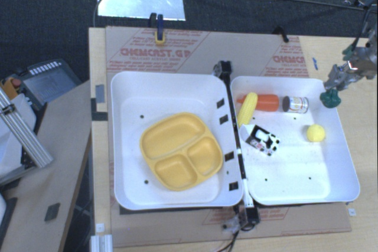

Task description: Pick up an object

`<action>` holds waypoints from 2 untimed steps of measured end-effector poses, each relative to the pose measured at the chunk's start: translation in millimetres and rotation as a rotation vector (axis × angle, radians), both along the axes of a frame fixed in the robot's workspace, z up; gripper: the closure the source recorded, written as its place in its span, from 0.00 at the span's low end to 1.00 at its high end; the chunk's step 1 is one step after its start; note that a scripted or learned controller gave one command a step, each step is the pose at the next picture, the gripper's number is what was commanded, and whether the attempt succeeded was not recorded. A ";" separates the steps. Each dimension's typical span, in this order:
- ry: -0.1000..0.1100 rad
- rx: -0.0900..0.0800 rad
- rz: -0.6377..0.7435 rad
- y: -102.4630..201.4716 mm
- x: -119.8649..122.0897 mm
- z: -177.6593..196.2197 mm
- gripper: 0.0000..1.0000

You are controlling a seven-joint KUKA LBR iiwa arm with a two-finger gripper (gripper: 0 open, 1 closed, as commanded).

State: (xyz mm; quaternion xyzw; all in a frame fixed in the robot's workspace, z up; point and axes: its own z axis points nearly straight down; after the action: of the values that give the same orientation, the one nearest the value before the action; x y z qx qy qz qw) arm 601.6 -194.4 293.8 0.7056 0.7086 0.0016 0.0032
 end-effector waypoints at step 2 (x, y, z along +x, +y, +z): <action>0.006 0.004 0.005 104.7 -24.6 2.3 1.00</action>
State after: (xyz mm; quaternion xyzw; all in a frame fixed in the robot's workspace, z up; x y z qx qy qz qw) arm 577.1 -89.7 296.1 0.7037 0.7105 0.0011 -0.0003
